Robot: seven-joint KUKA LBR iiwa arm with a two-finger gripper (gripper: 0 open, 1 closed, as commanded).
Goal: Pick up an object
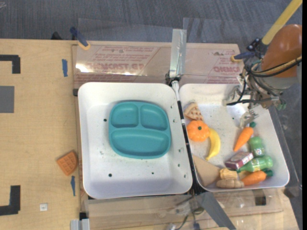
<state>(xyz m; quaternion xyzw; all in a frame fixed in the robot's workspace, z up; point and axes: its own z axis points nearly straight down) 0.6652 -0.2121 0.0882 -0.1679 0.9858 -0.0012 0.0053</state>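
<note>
I am looking down at a tan bench [33, 128] bearing two shallow white bins side by side, with clear plastic sheeting behind them. The left bin [91, 176] holds a teal divided plate [140, 129]. The right bin [280, 169] holds toy food: a waffle piece [193, 112] near its left wall, an orange pumpkin [198, 131] touching a yellow banana [214, 144], a carrot [243, 136] toward the right, and along the front a green bottle [256, 164], a dark red packet [238, 160], a second carrot [254, 178] and a tan piece [229, 178] crowded together. Another waffle piece [67, 162] lies on the bench left of the bins. My arm's gripper [249, 113] hangs over the right bin's back right area, just above the first carrot; I cannot tell how its grip stands amid the cabling, and I see nothing held.
</note>
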